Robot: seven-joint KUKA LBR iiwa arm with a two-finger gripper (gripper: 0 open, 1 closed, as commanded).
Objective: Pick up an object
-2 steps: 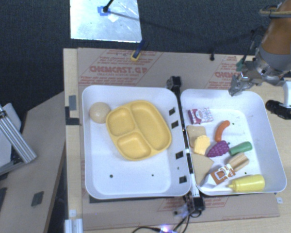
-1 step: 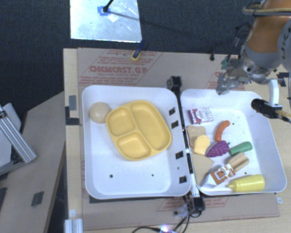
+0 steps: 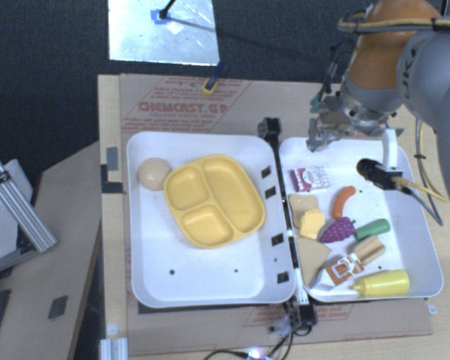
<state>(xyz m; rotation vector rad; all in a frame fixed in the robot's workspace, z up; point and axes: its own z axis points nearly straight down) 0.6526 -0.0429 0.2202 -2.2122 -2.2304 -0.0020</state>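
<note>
Grey arm (image 3: 435, 66), orange band, yellow-black cables.

Robot lab, cardboard-topped bench (image 3: 180, 103), two white bins (image 3: 210, 287), toy food (image 3: 345, 201), aluminium framing (image 3: 11, 201)

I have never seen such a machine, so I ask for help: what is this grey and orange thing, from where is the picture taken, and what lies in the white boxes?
It is a robot arm reaching in from the right. One fixed camera looks down at a slant. Its gripper hangs over the far end of the right bin, holding nothing I can see. That bin contains toy foods: a sausage, purple grapes, a yellow bottle and others. The left bin holds a yellow divided plate and a beige ball.
</note>
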